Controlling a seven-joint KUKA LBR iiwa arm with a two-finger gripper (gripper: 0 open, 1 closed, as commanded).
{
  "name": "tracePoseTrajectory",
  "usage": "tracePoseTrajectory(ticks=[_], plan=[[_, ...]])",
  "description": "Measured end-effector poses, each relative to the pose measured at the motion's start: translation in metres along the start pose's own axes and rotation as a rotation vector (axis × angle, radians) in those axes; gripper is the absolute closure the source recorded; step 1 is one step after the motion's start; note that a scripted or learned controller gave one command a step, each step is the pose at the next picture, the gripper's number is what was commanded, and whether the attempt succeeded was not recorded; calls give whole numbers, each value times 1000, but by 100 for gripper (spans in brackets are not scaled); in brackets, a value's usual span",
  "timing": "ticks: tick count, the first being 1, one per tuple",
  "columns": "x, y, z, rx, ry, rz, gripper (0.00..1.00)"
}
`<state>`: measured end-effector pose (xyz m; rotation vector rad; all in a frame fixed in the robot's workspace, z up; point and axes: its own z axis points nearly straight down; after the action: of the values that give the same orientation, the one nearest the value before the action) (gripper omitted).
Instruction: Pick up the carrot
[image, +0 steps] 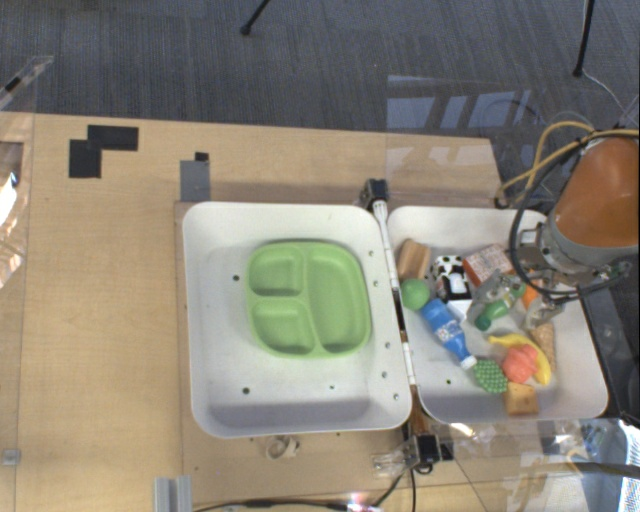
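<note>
**Op:** Orange band (600, 195) of the arm sits highest, closest to the lens, at the right edge and partly cut off by it. Grey wrist below it, yellow and black cables looping over the top.

**Log:** Carrot?

**Op:** I read the carrot (527, 296) as the small orange piece in the right bin (590, 400), far half, just beside the gripper (503, 295). Most of it is covered, so I can't be sure of that reading.

**Log:** Grip state?

**Op:** Cannot tell whether it is released or clenched. The gripper is a pale blur low over the toys, and I can't see whether it touches the carrot.

**Log:** Neighbours, working outward?

**Op:** Green piece (491, 315) touching the gripper blur on the near side. Red-and-white box (487, 262) just behind. Black-and-white toy (450, 271) and blue bottle (447, 331) to the left, green ball (414, 293) by the dividing wall. Nearer me, a red-orange fruit (520, 365) against a yellow one (516, 342).

**Log:** Other side?

**Op:** Left bin (215, 400) holds a green divided plate (305, 300), well apart from the arm.
</note>
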<state>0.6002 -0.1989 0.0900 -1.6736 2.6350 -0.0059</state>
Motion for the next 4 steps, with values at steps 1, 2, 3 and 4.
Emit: tracePoseTrajectory(ticks=[1, 2, 3, 4], plan=[[5, 21, 0, -1, -4, -130, 0], [18, 60, -3, 6, -13, -377, 0], [42, 78, -1, 0, 5, -815, 0], [-11, 85, 0, -4, 10, -576, 0]])
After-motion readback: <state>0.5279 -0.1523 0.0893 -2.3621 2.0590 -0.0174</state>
